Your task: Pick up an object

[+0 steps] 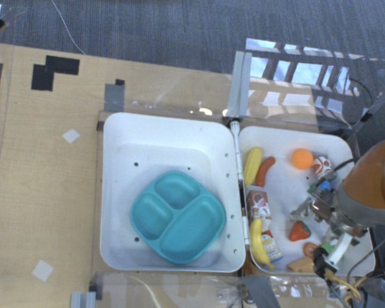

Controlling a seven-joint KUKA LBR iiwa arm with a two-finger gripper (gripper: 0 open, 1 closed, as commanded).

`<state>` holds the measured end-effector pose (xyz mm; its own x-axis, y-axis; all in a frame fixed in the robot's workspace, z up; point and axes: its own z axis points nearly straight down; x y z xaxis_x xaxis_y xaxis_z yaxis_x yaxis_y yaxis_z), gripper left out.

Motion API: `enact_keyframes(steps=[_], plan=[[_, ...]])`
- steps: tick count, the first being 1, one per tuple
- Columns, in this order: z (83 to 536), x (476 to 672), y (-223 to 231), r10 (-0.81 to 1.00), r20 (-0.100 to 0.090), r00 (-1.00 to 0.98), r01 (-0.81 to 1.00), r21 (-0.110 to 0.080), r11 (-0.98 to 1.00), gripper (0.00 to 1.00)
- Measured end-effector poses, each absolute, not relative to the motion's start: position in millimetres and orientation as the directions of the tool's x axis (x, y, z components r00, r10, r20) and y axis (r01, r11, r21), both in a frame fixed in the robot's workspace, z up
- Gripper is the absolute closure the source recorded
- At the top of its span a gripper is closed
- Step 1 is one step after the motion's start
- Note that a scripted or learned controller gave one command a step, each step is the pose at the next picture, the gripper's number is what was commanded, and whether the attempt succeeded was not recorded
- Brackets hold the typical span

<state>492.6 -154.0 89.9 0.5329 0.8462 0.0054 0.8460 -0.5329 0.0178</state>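
My gripper (pixel 309 210) hangs over the right part of the right bin (pixel 283 140), just above a red strawberry-like toy (pixel 298 231). Around it lie an orange ball (pixel 302 159), a red-and-white piece (pixel 321 167), a small orange-red piece (pixel 310 249) and a tan bread-like piece (pixel 301 263). Along the bin's left side are a yellow corn-like toy (pixel 252 165), a red sausage (pixel 265 170), a small carton (pixel 259 204) and a banana (pixel 259 240). Nothing shows in the gripper's grasp.
The left bin (pixel 134 139) holds a teal divided plate (pixel 177 216). The orange-banded arm (pixel 371 181) covers the right bin's right edge. A metal post (pixel 238 84) and a frame stand behind the bins. Cables trail at the lower right.
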Motion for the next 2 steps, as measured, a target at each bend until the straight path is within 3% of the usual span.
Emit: enact_keyframes(steps=[1,2], plan=[[90.3,492.4,-109.3,0.859,0.004,0.512,0.859,0.019,-0.512,0.0],[100.9,494.7,-109.4,0.859,0.007,0.511,0.859,0.022,-0.511,1.0]])
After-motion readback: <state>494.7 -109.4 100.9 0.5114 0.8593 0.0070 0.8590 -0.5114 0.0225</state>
